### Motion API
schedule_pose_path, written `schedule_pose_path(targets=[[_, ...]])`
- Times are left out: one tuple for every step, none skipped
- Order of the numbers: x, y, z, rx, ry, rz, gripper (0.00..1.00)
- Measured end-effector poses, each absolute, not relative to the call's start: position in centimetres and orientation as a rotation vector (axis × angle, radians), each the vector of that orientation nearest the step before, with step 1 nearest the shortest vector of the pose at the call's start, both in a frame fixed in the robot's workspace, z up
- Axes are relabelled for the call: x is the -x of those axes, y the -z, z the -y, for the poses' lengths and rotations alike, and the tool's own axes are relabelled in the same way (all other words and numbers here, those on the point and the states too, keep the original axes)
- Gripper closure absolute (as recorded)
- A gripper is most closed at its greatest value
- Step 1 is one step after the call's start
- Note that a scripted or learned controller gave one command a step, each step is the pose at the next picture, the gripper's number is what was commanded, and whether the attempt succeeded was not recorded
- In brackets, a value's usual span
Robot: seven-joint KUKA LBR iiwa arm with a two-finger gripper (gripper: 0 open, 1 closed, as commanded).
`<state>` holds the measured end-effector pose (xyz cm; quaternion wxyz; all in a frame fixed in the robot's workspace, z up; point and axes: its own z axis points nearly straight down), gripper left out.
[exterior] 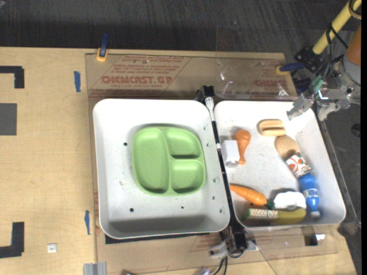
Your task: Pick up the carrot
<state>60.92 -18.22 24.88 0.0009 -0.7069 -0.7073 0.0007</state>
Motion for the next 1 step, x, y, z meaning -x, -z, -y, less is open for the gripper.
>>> schedule_pose_path(targets=[[-58.93, -11.89, 13.74, 2.286, -0.009, 2.139, 0.0]])
